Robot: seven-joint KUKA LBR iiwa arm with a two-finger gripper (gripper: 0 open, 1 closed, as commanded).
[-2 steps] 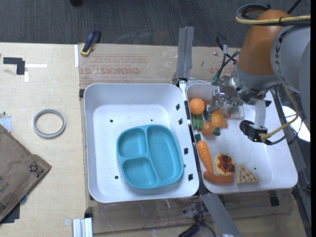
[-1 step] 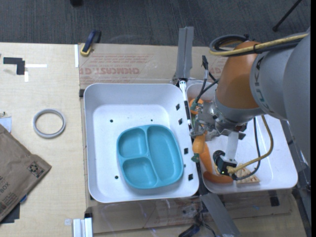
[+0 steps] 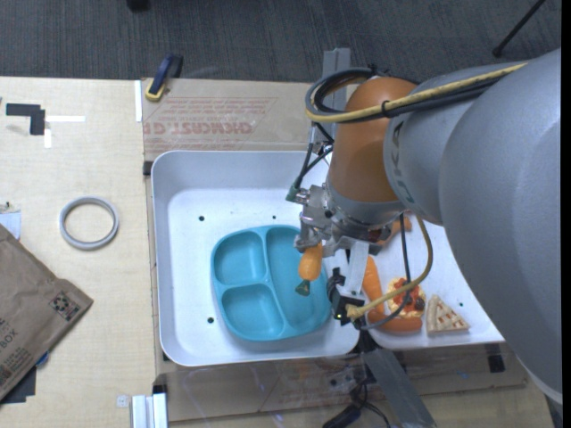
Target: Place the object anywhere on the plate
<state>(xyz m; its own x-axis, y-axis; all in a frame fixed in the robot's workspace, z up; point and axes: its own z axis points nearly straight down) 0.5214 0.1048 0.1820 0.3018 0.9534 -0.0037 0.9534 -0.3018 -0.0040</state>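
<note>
A blue divided plate (image 3: pixel 254 283) lies in the left white bin (image 3: pixel 178 203). My gripper (image 3: pixel 312 259) hangs over the plate's right compartment, reaching in from the right. An orange toy carrot (image 3: pixel 310 264) with a green tip hangs nearly upright between the fingers, its green end pointing down just above the plate. The arm's grey body and orange band cover much of the right bin.
In the right bin lie an orange toy food piece (image 3: pixel 370 279), a pizza-like piece (image 3: pixel 401 303) and a waffle-patterned wedge (image 3: pixel 443 316). A tape ring (image 3: pixel 88 222) and a brown cardboard box (image 3: pixel 31 315) sit on the bench to the left. A cardboard sheet (image 3: pixel 232 119) lies behind the bins.
</note>
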